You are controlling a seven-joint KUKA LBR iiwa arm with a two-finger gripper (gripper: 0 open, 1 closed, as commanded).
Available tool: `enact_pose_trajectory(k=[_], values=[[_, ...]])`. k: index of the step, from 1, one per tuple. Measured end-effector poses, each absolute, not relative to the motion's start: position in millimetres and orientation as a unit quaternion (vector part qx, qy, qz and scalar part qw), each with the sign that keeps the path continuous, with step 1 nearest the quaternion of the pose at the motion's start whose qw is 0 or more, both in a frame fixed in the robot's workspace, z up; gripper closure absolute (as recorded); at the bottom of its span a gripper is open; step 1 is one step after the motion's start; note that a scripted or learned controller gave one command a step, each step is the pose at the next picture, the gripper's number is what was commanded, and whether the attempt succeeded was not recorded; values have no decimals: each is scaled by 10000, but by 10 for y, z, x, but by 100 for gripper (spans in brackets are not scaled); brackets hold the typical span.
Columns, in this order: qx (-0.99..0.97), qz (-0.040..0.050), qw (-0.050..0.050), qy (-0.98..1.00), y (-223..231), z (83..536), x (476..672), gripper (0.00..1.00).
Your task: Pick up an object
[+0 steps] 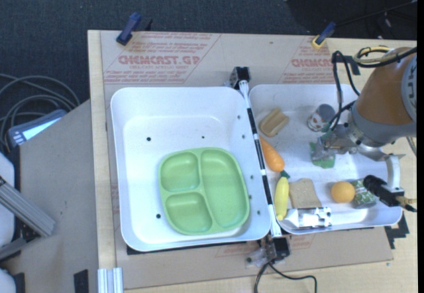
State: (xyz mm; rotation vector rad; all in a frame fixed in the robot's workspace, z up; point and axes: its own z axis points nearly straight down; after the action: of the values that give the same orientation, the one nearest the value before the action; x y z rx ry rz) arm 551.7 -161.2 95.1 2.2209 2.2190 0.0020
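gripper (326, 150) is lowered in right bin (371, 220), directly over small green object (324, 160); fingers' spread cannot be told, grasp not confirmed. green object lies just below fingertips, slightly toward camera; long axis cannot be judged. other candidates: orange ball (342, 191), smooth, round, nearby; carrot (271, 156), tapered, along bin's left wall; banana (281, 197), curved; tan bread slice (305, 193), flat. green divided tray (202, 189), glossy plastic, sits in left bin (132, 119).

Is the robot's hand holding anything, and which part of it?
It cannot be told. The hand is low over a small green object in the right white bin, but any hold is hidden.
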Motion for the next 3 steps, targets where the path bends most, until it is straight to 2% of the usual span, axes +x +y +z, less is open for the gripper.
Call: enact_pose_trajectory(k=[1, 2, 3], values=[[7073, 3, 20, 7069, -2074, 1618, 5702, 100], [7072, 1, 8, 7070, -2066, 1608, 5698, 0], [7069, 2, 0, 7074, -1839, 902, 6316, 0]])
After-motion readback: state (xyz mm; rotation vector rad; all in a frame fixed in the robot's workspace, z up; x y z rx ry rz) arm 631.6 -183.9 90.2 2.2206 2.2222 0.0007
